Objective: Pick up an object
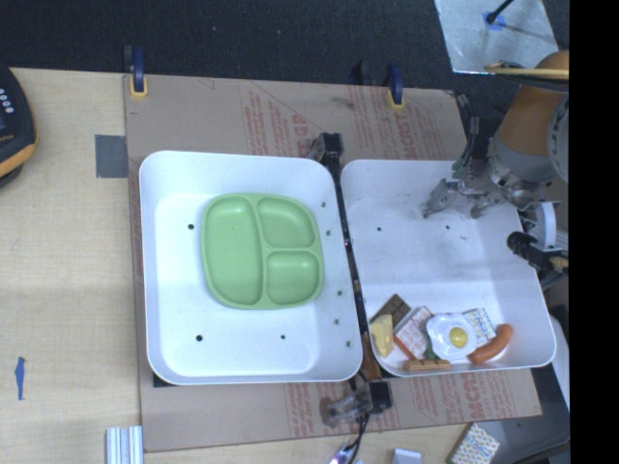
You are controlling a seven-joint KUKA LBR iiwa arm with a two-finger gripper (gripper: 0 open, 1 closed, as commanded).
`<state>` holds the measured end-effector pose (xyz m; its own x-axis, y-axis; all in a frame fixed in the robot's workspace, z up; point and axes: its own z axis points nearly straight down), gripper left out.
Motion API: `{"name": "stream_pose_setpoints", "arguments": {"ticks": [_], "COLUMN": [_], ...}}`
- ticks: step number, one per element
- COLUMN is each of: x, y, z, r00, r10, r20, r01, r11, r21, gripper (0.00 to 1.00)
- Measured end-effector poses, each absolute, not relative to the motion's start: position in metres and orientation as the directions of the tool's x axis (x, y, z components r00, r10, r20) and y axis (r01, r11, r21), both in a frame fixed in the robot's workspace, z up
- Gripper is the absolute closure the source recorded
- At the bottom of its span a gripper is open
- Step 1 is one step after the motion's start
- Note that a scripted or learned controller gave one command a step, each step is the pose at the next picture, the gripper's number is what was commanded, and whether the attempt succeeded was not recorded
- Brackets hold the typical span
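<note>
Nearest us, the toy food (440,337) huddles in the right bin's (426,259) near corner, probably slid there. We see the gripper (458,198) hovering over that bin's far end, fingers splayed wide, holding nothing. The arm is cut off at right; small items blur together.

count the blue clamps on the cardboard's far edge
2. One blue clamp grips the cardboard's far edge above the left bin's far-left corner; the other sits above the right bin's far-left part. Others may lie hidden.
</note>
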<state>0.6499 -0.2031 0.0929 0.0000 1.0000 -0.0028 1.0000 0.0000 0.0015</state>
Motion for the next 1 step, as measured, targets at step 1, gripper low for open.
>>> {"name": "stream_pose_setpoints", "arguments": {"ticks": [1], "x": [0.5493], "y": [-0.2046], "z": [0.1809], "r00": [0.001], "r10": [1.0], "r20": [-0.001], "r01": [1.0], "r11": [-0.001], "r21": [0.0], "gripper": [0.0]}}
